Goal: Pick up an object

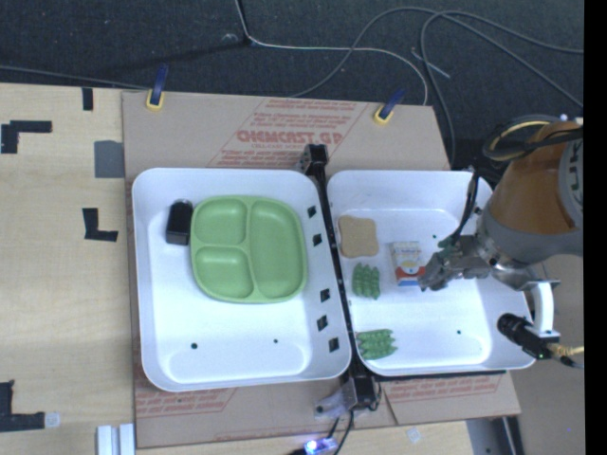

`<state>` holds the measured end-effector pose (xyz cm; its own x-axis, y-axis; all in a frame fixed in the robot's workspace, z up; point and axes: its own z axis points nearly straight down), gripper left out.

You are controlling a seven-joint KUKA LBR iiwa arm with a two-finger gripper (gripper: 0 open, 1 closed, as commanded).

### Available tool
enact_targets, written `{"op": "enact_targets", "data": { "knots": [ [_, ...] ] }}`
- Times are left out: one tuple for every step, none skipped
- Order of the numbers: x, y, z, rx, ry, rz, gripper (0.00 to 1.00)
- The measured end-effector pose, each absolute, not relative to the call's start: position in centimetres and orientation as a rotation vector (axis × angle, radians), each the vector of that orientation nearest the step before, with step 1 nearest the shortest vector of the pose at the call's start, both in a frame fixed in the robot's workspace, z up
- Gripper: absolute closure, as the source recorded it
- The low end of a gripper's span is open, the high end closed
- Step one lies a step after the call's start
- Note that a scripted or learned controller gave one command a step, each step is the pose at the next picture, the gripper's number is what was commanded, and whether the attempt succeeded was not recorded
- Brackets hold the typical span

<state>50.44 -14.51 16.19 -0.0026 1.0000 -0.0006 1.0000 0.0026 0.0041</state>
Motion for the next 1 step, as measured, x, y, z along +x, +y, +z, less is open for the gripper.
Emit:
{"op": "enact_targets", "data": {
  "knots": [
    [50.52,-13.58,22.03,2.216,2.222,0.004,1.0]
  ]
}}
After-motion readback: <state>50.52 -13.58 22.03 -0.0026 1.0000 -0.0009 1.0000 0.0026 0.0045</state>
